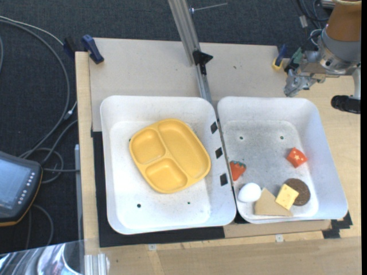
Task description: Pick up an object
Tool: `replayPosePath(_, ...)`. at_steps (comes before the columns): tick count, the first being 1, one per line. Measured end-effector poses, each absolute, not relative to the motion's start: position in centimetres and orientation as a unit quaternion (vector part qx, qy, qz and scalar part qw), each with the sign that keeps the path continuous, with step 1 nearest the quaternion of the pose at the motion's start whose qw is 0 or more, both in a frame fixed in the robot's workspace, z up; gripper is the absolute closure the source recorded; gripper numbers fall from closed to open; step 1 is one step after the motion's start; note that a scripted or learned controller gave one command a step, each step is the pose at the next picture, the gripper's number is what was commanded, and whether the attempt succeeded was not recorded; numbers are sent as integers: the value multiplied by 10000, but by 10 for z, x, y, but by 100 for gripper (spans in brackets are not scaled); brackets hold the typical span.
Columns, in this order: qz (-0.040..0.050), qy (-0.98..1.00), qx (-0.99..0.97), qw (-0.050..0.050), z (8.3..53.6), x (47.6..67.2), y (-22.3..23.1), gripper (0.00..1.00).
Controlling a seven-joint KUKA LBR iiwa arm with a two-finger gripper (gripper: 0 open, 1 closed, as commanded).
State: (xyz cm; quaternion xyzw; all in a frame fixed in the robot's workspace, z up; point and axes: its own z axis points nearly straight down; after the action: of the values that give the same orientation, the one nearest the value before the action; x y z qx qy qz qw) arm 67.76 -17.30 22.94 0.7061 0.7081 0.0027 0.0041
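Arm: the grey arm point(344, 22) with its orange band sits up in the top right corner, above the back edge of the right bin, over the bare surface.
Gripper: the gripper point(296, 85) hangs just outside the right bin's far rim, pointing down, nothing between its tips; whether they are spread or pressed together, I cannot tell at this size.
Right bin: the right bin point(327, 153) carries all the small items, bunched toward its near side.
Red block: a small red-orange block point(296, 157) lies alone on the right half of the bin floor, apart from the rest.
Strawberry: a red toy strawberry point(237, 169) with a green top sits tight against the bin's left wall.
White egg: a white egg shape point(249, 192) rests at the near left, touching the tan wedge beside it.
Tan wedge: a tan triangular piece point(266, 206) lies flat along the near wall.
Yellow cheese: a yellow square piece point(287, 197) is tilted, overlapping both the wedge and the brown disc.
Brown disc: a dark brown round disc point(300, 189) lies partly under the yellow piece.
Left bin: the left bin point(114, 153) holds one yellow divided plate point(168, 154), three compartments, set at a slant near the middle.
Surface: the pale surface point(143, 67) behind both bins has blue clamps at its far corners and a metal pole point(184, 22) rising at the middle.
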Motion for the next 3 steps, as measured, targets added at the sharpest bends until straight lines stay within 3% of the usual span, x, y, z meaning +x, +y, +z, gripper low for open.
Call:
replayPosePath(1, 13, 7077, 7065, 23, 242, 679, -173, 100)
replayPosePath(2, 1, 7089, 7053, -15, 253, 660, -125, 100)
replayPosePath(3, -3, 7091, 7051, -24, 253, 629, -73, 100)
